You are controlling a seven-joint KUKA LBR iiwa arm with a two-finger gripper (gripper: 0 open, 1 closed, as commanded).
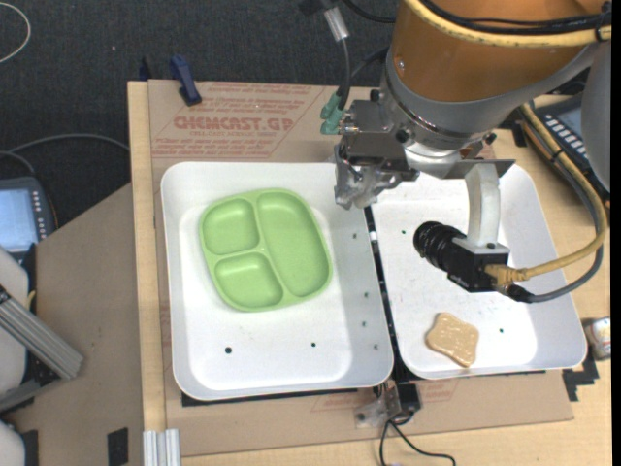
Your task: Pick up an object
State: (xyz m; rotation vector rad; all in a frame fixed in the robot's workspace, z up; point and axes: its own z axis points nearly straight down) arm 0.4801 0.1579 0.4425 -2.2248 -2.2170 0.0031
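My jaws (355,194) hang at the frame's upper middle; I cannot tell their state. The toast (453,339), lower right, looks light and stiff; grip its edges.

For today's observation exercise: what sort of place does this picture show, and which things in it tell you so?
Probably a robotics lab test bench. A large arm hangs over two shallow white bins, which hold toy-like props: a green divided plate and a tan toast slice. Loose cables trail around.

Green divided plate (265,250) in left bin (184,289) (toast-like piece (453,339) in right bin (543,250))
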